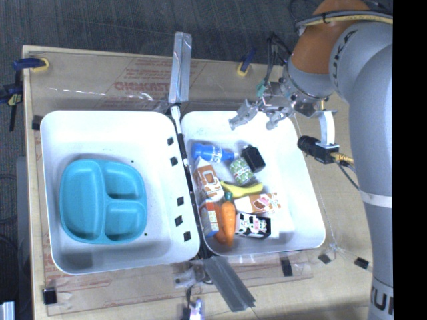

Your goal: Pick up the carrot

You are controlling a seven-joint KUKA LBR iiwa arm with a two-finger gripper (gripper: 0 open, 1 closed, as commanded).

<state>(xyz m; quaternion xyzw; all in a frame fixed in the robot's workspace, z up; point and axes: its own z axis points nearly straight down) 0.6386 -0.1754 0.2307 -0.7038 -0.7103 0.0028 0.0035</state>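
Carrot lies at the right bin's near edge (wedged among packets, beside a banana). Well apart, over the far rim, the gripper hangs with fingers spread and empty, likely staged before descending.

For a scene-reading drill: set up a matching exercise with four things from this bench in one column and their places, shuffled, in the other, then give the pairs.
Things:
1. carrot
2. blue divided tray
3. gripper
4. blue bottle

Places:
A. in the left bin
B. above the right bin's far edge
C. near the right bin's front, beside the divider
D. in the right bin's far half, close to the divider

Pairs: 1-C, 2-A, 3-B, 4-D
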